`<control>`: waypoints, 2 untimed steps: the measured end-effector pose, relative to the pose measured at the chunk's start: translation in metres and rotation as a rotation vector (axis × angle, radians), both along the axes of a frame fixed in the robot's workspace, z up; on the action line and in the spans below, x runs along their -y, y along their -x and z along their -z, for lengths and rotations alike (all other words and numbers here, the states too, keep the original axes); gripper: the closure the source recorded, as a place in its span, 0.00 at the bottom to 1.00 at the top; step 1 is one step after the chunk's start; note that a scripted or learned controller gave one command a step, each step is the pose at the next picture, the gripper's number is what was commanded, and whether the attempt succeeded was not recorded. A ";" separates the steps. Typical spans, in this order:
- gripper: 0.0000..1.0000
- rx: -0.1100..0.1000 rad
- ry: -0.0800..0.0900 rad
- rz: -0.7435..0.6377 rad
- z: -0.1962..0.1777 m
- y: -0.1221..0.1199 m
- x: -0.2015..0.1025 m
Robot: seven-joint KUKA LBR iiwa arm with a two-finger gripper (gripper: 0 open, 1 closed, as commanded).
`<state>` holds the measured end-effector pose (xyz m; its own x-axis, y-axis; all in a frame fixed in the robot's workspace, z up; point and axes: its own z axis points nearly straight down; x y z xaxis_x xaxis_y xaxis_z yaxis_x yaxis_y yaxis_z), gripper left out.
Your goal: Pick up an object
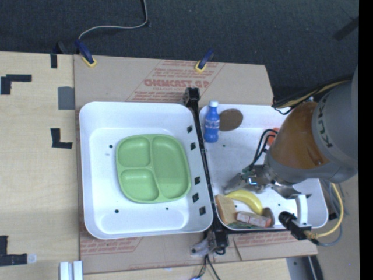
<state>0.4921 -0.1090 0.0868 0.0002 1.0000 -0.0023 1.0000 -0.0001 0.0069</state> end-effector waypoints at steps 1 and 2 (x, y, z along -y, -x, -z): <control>0.00 -0.008 -0.001 0.000 -0.009 -0.066 0.079; 0.00 0.001 0.001 -0.003 -0.001 -0.139 0.100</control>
